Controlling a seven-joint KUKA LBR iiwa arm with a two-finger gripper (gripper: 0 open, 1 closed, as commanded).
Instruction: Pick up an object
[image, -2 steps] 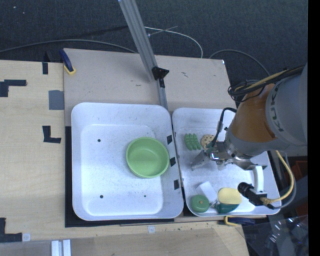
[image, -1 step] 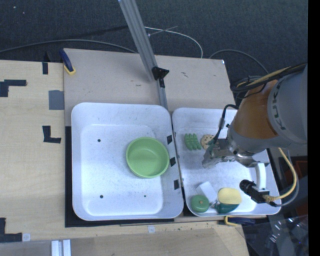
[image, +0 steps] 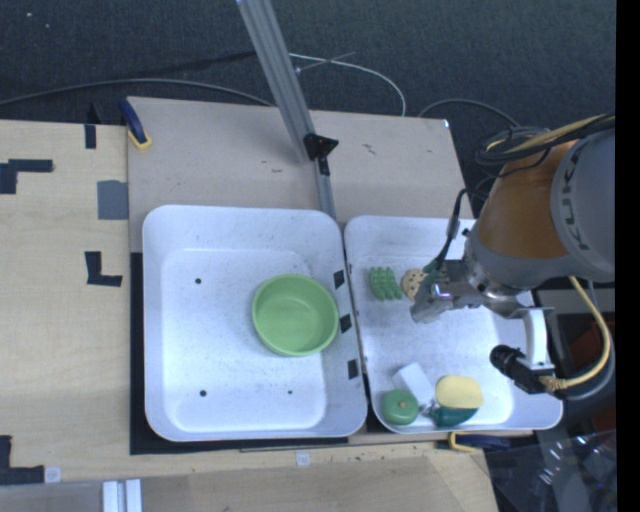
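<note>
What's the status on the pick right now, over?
End effector low in right bin, beside green ridged piece and tan piece. Grasp unconfirmed. Green bowl in left bin.

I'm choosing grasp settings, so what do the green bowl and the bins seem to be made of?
The green bowl looks like moulded plastic with a matte finish: even colour, smooth rounded rim, only soft highlights. The two white bins look like thin formed plastic, slightly glossy, with rounded corners and dark speckling. Neither material is certain from above.
</note>
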